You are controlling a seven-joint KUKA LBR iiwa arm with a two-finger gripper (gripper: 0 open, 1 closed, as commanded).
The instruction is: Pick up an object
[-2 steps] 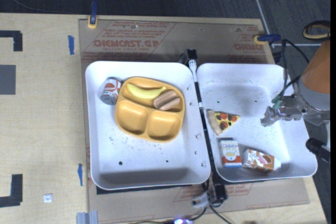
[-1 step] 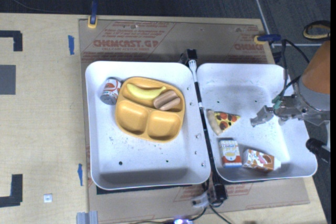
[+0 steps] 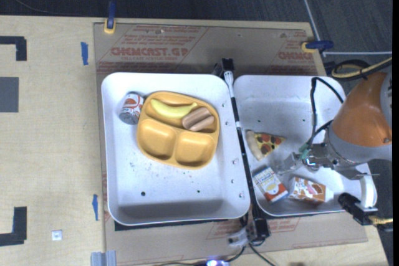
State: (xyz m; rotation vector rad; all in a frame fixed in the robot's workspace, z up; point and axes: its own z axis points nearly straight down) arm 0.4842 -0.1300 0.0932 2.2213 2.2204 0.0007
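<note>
- End effector (image 3: pixel 298 157) of mine is low in the right bin (image 3: pixel 280 91), around that bin's 4 o'clock; whether it is spread or pressed together I cannot tell.
- Left bin (image 3: pixel 118 152): a crushed can (image 3: pixel 130 108) at 10 o'clock touches a yellow divided tray (image 3: pixel 177 129), which holds a banana (image 3: pixel 169 109) and a sausage (image 3: pixel 197 119).
- Right bin: a pizza slice (image 3: pixel 264 142) at 9 o'clock, a small carton (image 3: pixel 269 184) at 7 o'clock, and an orange packet (image 3: pixel 308 190) at 6 o'clock.
- Both bins rest on the tabletop (image 3: pixel 50 134).
</note>
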